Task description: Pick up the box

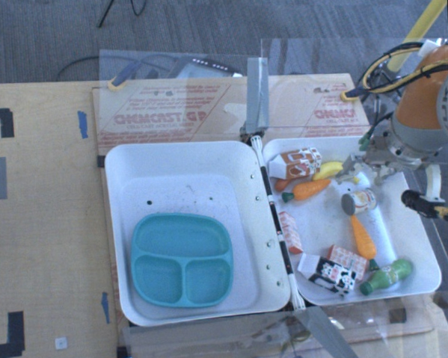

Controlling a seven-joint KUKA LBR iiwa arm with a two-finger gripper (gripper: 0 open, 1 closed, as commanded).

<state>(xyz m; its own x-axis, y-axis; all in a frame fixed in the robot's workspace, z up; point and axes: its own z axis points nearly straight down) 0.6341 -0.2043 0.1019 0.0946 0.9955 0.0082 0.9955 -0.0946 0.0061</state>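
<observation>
Box (pixel 342 261) in right bin (pixel 427 272), near bottle (pixel 385 276)

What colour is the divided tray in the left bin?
Teal, plain all over. The tray shows clearly in the camera view.

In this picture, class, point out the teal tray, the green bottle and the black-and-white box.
teal tray (pixel 182 259), camera view, on its raised middle divider.
green bottle (pixel 385 277), camera view, mid-body.
black-and-white box (pixel 328 274), camera view, on its top face.

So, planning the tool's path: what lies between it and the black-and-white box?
In the camera view, between the tool and the black-and-white box lie a small can and an orange carrot.
</observation>
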